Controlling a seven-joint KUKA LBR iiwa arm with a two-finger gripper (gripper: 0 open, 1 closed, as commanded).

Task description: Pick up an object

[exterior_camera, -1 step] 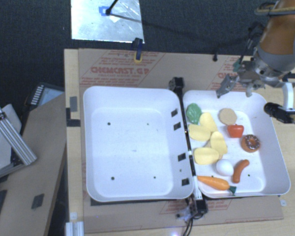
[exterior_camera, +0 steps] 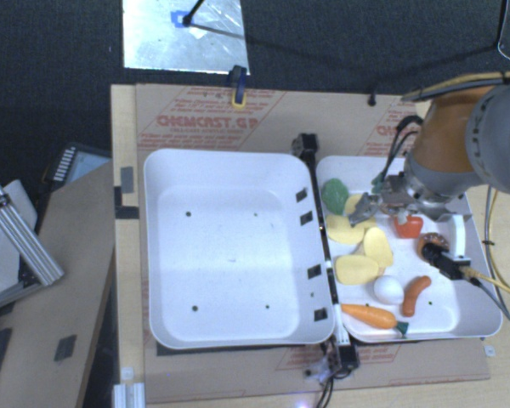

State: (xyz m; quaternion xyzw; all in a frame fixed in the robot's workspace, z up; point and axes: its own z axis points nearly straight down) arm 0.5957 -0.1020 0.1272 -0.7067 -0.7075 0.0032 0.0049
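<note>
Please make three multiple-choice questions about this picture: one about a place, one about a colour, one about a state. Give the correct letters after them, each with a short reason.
1. Where does the carrot lie?
A. near the front edge of the right bin
B. in the middle of the left bin
C. on the bench outside both bins

2. What colour is the round object at the right bin's upper left?
A. blue
B. green
C. black

3. How is the white egg placed?
A. resting in the bin, apart from the gripper
B. lifted above the bench
C. stacked on the carrot

Answers: 1 A, it lies along the front wall; 2 B, it is plainly green; 3 A, it rests on the bin floor below the gripper.
</note>
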